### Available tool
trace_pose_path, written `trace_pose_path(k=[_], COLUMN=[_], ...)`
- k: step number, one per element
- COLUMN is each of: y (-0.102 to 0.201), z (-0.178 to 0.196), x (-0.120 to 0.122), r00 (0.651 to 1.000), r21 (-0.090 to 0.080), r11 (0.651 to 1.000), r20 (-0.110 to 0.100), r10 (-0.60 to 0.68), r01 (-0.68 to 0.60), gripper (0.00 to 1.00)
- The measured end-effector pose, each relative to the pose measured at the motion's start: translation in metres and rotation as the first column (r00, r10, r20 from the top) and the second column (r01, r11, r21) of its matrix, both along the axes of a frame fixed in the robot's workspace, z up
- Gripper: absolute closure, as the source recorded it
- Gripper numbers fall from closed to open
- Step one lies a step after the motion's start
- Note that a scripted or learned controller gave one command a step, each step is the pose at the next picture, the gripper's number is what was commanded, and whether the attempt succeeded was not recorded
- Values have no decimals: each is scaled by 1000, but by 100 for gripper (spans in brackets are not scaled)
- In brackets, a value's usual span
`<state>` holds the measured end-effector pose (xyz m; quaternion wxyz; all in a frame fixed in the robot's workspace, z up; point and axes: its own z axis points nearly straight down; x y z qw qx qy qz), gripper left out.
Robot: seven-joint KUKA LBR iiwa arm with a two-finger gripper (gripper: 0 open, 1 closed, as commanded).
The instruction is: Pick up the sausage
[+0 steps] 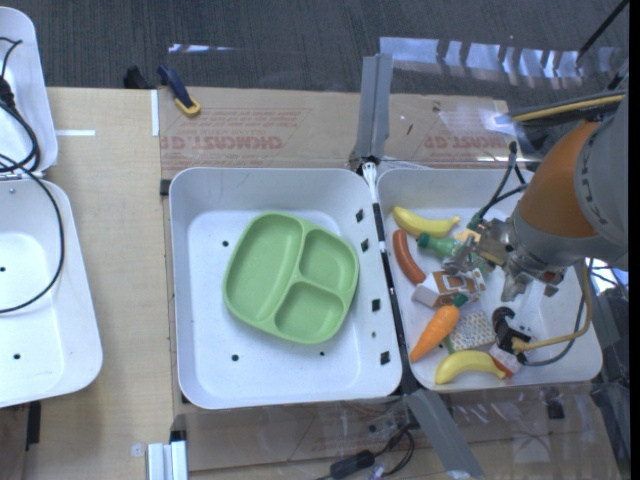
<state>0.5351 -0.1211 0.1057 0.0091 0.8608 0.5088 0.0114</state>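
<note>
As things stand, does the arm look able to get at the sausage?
Probably yes. The sausage lies uncovered near the right bin's left wall, with the banana just above it and the carrot below. The claw sits just to its right, over the clutter. The wall may crowd a grasp.

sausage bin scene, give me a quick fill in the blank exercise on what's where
1. The green plate lies in the ____ bin.
2. The sausage lies just below a ____.
3. The carrot is coloured ____.
4. The plate has ____ compartments.

Missing words: left; banana; orange; three
</note>
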Motion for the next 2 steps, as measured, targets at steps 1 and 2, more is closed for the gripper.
trace_pose_path(k=[1,2], y=[28,21], z=[-15,-15], x=[42,109], r00=[989,942], r21=[2,-1], r11=[989,945], r20=[-33,-71], r10=[-145,-328], r01=[145,328], gripper=[0,0])
